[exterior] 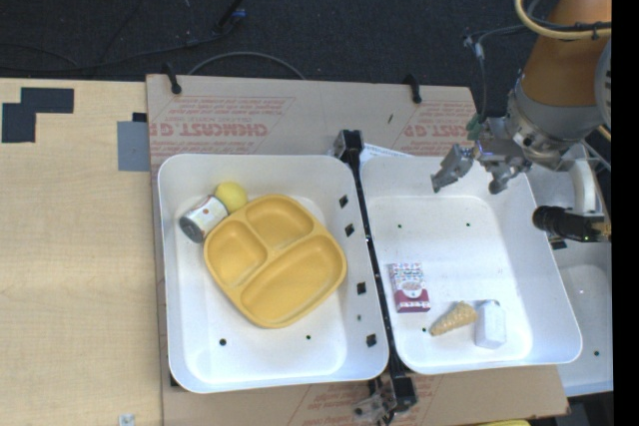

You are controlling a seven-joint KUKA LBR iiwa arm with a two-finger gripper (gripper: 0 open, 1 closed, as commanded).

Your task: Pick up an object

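Note:
My gripper [475,171] hangs over the far edge of the right bin [539,254], its two fingers spread open with nothing between them. In the right bin's near part lie a small red and white packet [407,287], a tan cone-shaped piece [452,318] and a small white block [489,323], all well below the gripper. The left bin [190,334] holds a yellow divided plate [276,259], a yellow ball [231,196] and a small grey and white can [202,218] lying at the plate's far left.
A black clip divider [361,244] runs between the two bins. Both bins sit on a cardboard sheet [300,115] on the wooden bench [70,264]. A black knob [561,222] juts in at the right bin's right rim.

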